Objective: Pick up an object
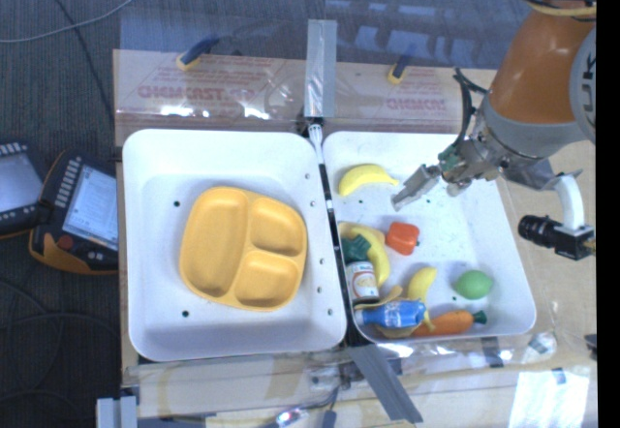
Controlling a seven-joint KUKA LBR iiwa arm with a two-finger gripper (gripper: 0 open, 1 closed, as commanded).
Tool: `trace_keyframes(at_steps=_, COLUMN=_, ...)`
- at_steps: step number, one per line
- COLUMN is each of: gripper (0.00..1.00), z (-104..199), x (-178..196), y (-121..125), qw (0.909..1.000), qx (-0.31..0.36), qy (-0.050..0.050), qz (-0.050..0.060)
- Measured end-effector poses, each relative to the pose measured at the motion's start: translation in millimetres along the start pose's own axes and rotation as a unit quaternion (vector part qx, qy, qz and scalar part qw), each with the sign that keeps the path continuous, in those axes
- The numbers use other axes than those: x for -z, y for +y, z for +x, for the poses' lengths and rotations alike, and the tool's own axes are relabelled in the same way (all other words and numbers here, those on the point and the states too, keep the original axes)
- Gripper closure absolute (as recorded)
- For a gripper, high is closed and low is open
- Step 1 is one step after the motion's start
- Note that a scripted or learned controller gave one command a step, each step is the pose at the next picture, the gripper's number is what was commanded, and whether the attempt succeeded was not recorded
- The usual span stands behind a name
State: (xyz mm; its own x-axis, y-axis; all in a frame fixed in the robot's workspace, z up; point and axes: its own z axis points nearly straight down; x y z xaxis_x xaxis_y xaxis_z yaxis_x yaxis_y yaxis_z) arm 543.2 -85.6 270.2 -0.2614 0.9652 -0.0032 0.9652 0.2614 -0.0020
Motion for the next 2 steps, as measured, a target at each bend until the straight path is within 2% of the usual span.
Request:
trace_keyframes(at_steps=1, gripper=0.0, z=-21, x=-117, y=-9, qw=0.9998, qx=0.018, qy=0.001, qz=0.001)
trace_keyframes(at_steps=2, gripper=0.0, z=-20, x=-179, y=-25, qw=0.9993, qx=-0.037, qy=-0.005, qz=-0.007)
